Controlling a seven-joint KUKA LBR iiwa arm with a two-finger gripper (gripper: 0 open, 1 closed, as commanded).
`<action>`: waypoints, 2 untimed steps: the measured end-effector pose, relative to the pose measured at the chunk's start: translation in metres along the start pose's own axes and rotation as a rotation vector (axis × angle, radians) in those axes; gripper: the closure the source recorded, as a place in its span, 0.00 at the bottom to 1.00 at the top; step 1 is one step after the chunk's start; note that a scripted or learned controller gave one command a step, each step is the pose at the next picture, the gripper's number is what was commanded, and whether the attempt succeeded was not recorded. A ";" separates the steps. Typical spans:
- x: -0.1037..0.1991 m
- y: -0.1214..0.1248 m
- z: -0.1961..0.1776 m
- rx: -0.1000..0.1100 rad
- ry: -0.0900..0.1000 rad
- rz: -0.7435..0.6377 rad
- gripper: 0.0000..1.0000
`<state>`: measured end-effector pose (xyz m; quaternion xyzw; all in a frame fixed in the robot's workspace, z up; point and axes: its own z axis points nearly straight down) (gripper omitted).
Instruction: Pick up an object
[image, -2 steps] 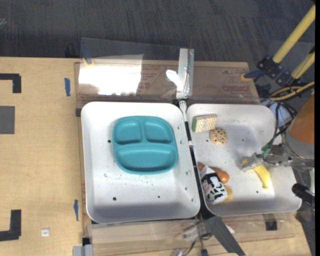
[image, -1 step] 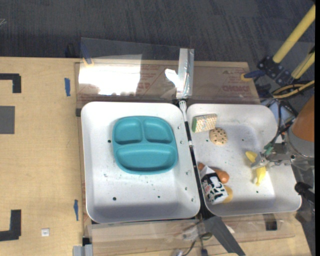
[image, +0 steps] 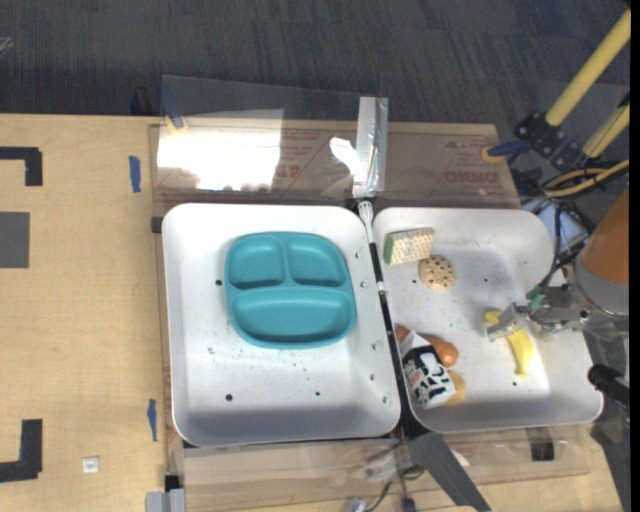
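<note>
Over on the right bin (image: 470, 405), my claw (image: 512, 318) is down near the floor of the bin, right at the upper end of a yellow banana-shaped piece (image: 519, 351). From this slanted overhead view I cannot tell how the claw stands, or whether anything is actually caught in it; the tip is small and blurred against the white. The banana piece lies flat on the bin floor, so as far as I can judge nothing has been lifted yet.

Other candidates sit in the same bin: a round tan cookie (image: 436, 270) with a pale striped block (image: 409, 245) just beside it near the top edge, and a black-and-white carton (image: 428, 377) touching an orange piece (image: 444, 352) down by the divider. Across the divider, the left bin (image: 200, 380) carries a teal divided plate (image: 290, 288).

My reading: the approach is done and the grasp itself is in hand; closing, lifting and confirming the hold are all left.
</note>
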<state>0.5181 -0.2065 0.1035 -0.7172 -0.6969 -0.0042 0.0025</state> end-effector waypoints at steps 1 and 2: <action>0.000 0.001 -0.011 -0.004 -0.003 0.000 1.00; 0.085 -0.010 -0.116 -0.009 -0.008 0.060 1.00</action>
